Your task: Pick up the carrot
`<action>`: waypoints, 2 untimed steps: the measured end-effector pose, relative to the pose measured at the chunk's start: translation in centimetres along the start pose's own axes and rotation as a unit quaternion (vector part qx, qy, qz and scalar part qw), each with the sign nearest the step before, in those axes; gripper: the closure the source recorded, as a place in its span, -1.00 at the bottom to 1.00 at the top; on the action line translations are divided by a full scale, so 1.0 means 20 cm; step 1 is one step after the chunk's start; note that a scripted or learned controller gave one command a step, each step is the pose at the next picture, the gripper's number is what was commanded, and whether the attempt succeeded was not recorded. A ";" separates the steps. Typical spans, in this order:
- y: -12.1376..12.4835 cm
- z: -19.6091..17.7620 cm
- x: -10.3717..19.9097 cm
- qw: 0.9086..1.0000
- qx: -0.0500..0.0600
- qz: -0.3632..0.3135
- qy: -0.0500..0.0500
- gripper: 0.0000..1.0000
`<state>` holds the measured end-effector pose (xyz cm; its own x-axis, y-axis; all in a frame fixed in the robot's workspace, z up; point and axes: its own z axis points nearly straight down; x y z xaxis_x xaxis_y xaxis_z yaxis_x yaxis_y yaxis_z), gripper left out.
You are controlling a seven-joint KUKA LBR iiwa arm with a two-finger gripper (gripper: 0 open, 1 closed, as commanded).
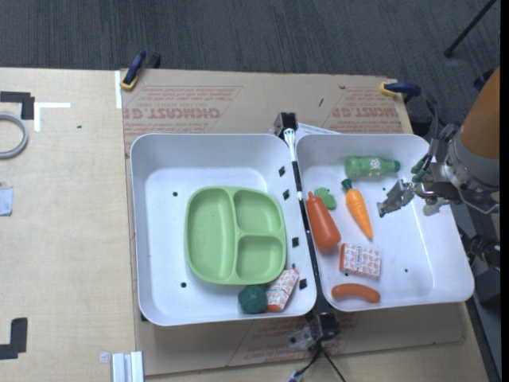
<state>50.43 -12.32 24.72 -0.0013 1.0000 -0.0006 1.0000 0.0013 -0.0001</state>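
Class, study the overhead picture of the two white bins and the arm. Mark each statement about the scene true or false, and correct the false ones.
1. The carrot lies in the right bin. True.
2. The gripper holds the carrot. False: it hangs to the carrot's right, apart from it.
3. The green divided plate sits in the left bin. True.
4. The green bottle lies on the plate. False: it lies in the right bin, near the far wall.
5. The sausage lies nearest the right bin's front wall. True.
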 end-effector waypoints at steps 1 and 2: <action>0.25 0.78 0.07 0.990 0.001 0.144 0.000 -1.00; 0.25 0.73 0.06 0.989 0.001 0.145 0.000 1.00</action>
